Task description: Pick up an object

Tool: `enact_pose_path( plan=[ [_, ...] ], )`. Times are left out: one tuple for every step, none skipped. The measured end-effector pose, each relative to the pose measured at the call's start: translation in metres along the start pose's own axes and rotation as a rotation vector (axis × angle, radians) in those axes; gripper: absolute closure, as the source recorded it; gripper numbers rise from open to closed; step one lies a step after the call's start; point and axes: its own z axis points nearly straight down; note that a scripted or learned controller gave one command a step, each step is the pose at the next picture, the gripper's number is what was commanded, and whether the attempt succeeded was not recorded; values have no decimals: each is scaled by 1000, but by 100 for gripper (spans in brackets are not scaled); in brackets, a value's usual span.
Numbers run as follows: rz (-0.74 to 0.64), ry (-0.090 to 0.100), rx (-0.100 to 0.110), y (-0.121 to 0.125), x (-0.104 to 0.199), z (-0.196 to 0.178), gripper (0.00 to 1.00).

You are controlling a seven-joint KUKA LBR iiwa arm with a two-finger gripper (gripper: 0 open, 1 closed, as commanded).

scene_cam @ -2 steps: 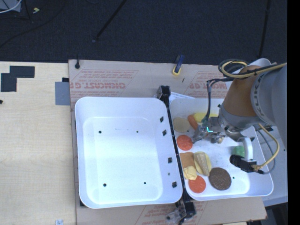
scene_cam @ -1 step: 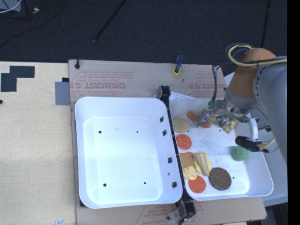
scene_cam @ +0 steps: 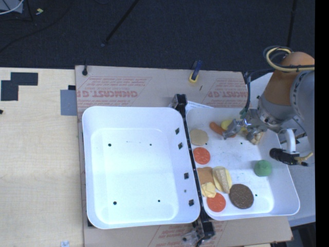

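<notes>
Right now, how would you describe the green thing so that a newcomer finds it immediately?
Look in the right bin, the one crowded with toy food. Near its right side, below the end effector, lies a small green ball by itself. It is the only green piece; the rest are red, yellow, tan or brown.

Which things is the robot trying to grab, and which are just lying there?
For the job:
gripper
hot dog
yellow piece
tan bun
tomato slice
green ball
brown patty

Just lying about:
left bin
blue and yellow clamp
</notes>
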Motion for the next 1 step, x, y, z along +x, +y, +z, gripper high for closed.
enact_pose_path(
  plan=[
    [9, -20, 0, -58, 15, 4, 0]
  ],
)
